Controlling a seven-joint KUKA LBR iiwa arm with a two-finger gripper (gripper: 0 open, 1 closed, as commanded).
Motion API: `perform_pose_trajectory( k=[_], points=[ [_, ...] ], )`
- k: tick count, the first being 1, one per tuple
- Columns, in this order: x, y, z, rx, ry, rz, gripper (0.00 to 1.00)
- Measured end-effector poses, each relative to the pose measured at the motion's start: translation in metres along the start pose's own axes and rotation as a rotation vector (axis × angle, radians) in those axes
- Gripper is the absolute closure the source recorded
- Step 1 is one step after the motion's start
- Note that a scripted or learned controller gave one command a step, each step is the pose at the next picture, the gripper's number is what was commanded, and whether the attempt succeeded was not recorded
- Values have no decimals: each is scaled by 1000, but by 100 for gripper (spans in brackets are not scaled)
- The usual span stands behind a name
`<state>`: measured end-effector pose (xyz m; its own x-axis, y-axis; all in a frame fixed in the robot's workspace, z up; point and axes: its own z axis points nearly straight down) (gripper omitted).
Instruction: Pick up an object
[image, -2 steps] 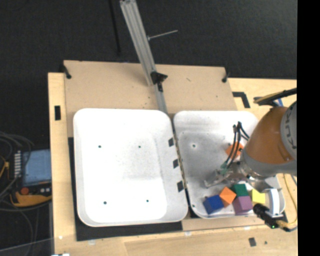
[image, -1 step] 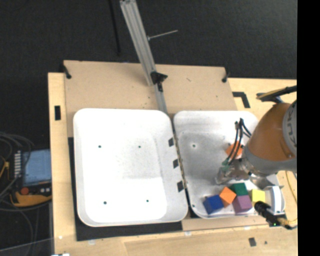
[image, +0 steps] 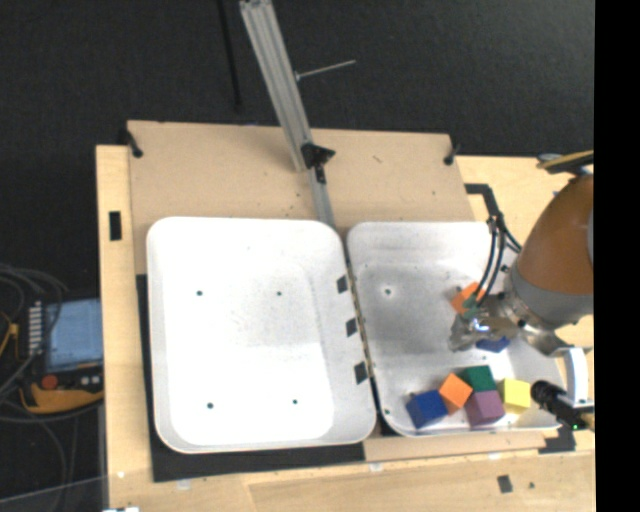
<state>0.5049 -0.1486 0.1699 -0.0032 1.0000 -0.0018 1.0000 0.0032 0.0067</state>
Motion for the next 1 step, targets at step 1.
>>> perform_pose_trajectory(
  k=[1],
  points=[
    [-2, -8, -55, -1, 0, -1, 100]
  ],
)
